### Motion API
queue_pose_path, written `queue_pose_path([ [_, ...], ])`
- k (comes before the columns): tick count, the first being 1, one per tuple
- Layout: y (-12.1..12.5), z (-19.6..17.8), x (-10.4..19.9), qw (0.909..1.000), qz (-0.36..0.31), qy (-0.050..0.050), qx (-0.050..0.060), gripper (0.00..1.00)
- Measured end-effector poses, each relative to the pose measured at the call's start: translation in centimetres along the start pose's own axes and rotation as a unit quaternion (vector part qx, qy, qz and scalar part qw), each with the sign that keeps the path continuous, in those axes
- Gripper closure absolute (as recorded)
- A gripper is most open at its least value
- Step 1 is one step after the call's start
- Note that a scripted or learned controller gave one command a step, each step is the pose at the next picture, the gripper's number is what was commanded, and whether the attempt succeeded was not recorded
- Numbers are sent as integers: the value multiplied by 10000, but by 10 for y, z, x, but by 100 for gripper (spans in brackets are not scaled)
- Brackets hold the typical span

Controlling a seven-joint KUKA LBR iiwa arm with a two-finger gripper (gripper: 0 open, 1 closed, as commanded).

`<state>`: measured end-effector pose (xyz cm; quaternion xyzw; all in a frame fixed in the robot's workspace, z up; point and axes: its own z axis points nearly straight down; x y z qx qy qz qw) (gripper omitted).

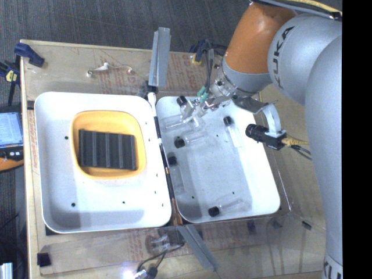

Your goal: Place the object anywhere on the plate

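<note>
Bench [87,57]: lying as bare wood over dark carpet, carrying two white bins side by side.
Left bin [52,156]: holding a yellow plate [107,118] roughly at its middle.
Object [107,150]: resting flat on the plate, sitting wholly inside the yellow rim, touching nothing else.
Object's look: showing as a dark, flat, squarish slab with ribs running far to near; appearing rigid and matte.
Right bin [244,173]: holding a few small clear pieces with dark caps [224,207], lying scattered near and far.
Gripper [195,108]: hanging over the far left corner of the right bin, well apart from the plate; not possible to tell how far open, nor whether gripping anything.
Arm [302,57]: reaching in from the right, orange band showing above the wrist.
Step in hand: probably sitting at the end of the task, judging by the slab lying on the plate.
Next move: likely calling only for keeping clear of the left bin and avoiding nudging the slab.
</note>
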<state>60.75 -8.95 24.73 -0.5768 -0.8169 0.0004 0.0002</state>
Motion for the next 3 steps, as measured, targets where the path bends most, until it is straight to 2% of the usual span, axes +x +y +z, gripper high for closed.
queue_pose_path([
  [1, 10, 57, 43, 9943, -1064, 12, 17, 100],
  [2, 24, 57, 75, 9763, -2164, 17, 24, 100],
  [3, 24, 57, 75, 9763, -2163, 15, 22, 0],
])
